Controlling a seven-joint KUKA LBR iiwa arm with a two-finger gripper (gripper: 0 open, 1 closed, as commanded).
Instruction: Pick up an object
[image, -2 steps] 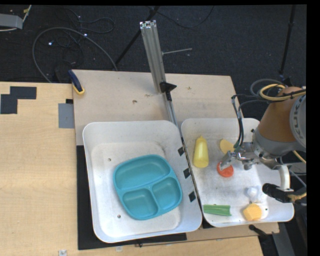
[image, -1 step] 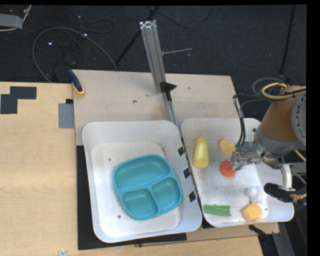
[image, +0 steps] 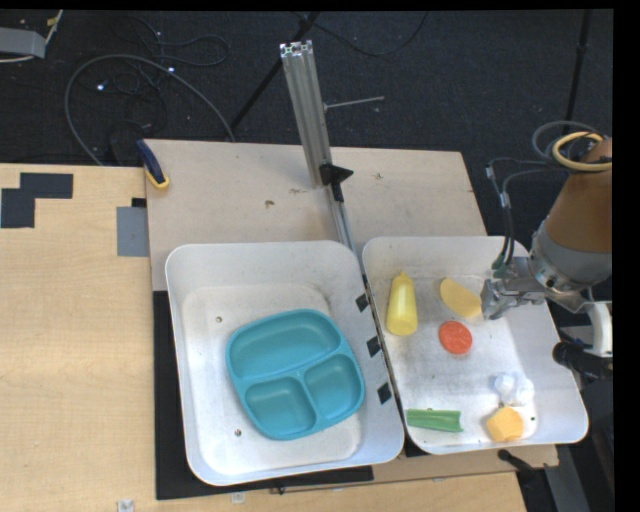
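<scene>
Claw (image: 493, 298) sits over the right bin (image: 430, 250), near its right side, about mid-height in the frame. Can't tell whether it's apart or together; the tips are too small and blurred, and nothing is visibly clamped.

Nearest object: pale yellow piece (image: 460, 297), just left of the claw, close to touching or touching, can't say which. Red ball (image: 456, 337) lies below and left of the claw, just under the pale yellow piece, apart from it. Yellow bottle (image: 401, 305) lies further left, near the bin's left wall, neck pointing away from the camera.

Front of the right bin: green block (image: 434, 421) lying flat, orange lump (image: 506, 424) to its right, small white thing (image: 503, 384) just above the lump. All well apart from the claw.

Left bin (image: 200, 270) holds a teal divided tray (image: 294, 372), three compartments. Black clips sit along the seam between the bins.

Arm (image: 580, 220) comes in from the right, orange band above the wrist. Metal post (image: 308, 110) stands behind the bins, near their seam. Nothing lies on top of the three objects nearest the claw.
</scene>
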